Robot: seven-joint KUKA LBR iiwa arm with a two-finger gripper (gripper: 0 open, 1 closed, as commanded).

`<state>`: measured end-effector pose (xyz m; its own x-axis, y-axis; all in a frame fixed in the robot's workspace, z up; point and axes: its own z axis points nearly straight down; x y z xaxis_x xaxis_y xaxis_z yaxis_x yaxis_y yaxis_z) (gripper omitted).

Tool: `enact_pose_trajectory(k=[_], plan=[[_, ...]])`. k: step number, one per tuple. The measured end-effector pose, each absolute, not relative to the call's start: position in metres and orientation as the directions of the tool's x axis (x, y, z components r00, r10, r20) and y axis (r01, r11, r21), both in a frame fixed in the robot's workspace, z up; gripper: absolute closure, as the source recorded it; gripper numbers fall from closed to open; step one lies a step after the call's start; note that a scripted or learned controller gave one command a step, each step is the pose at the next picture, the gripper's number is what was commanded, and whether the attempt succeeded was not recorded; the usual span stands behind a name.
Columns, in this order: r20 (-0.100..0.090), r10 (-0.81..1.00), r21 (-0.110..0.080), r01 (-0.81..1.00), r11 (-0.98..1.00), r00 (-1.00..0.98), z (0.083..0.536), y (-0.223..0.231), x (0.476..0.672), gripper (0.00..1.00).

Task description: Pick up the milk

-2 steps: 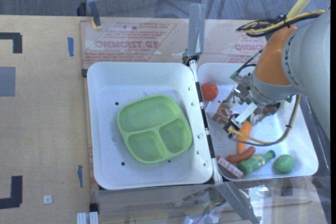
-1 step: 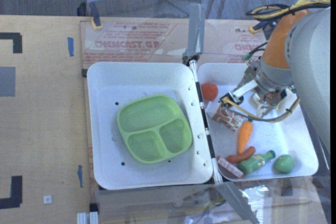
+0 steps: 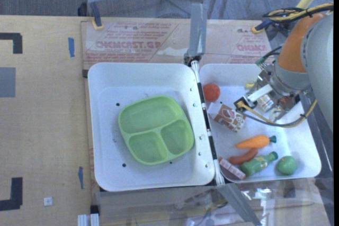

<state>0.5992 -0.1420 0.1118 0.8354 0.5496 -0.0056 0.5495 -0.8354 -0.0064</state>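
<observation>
The milk (image 3: 229, 117) is a small brown and white carton lying tilted in the right bin (image 3: 310, 164), near that bin's left wall. My gripper (image 3: 270, 104) hangs over the upper middle of the same bin, to the right of the carton and slightly farther back, with a gap between them. The gripper's tip is partly hidden by the wrist and cables. Nothing shows in its grasp.
A red tomato (image 3: 212, 92) lies just behind the milk. In front of it lie a carrot (image 3: 254, 141), a red sausage (image 3: 243, 157), a green bottle (image 3: 257, 163), a green round fruit (image 3: 286, 165) and a pink pack (image 3: 231, 169). The left bin (image 3: 100, 82) holds a green divided plate (image 3: 155, 129).
</observation>
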Motion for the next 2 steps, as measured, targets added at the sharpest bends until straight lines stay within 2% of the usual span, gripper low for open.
enact_pose_trajectory(k=[1,2], plan=[[-0.003,0.477,0.002,0.477,-0.879,0.879,0.086,-0.121,0.639,0.00],[0.006,0.341,0.002,0.341,-0.940,0.940,0.088,-0.096,0.571,0.00]])
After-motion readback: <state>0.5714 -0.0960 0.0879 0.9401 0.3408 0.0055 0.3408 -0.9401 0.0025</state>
